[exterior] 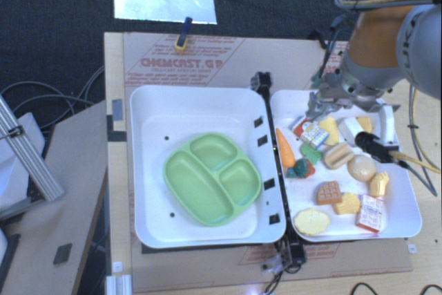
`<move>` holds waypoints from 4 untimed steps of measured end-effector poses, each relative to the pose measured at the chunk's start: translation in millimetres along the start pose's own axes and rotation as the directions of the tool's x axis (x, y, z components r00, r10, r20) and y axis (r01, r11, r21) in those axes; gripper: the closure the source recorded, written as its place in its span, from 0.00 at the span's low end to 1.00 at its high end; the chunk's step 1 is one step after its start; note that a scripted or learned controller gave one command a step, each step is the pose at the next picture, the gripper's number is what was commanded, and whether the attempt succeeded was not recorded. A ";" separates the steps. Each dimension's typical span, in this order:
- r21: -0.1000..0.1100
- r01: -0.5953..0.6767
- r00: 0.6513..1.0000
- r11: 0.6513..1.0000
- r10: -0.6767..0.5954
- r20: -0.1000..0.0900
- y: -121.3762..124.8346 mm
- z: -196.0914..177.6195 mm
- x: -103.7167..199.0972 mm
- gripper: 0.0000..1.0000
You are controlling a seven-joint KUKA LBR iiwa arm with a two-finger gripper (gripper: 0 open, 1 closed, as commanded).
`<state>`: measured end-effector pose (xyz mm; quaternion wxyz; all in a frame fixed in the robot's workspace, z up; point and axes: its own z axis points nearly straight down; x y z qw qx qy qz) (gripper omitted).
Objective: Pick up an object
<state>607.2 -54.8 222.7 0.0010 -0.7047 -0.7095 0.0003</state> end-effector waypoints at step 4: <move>-0.004 -0.001 1.000 1.000 0.001 0.000 -116.5 2.4 52.8 1.00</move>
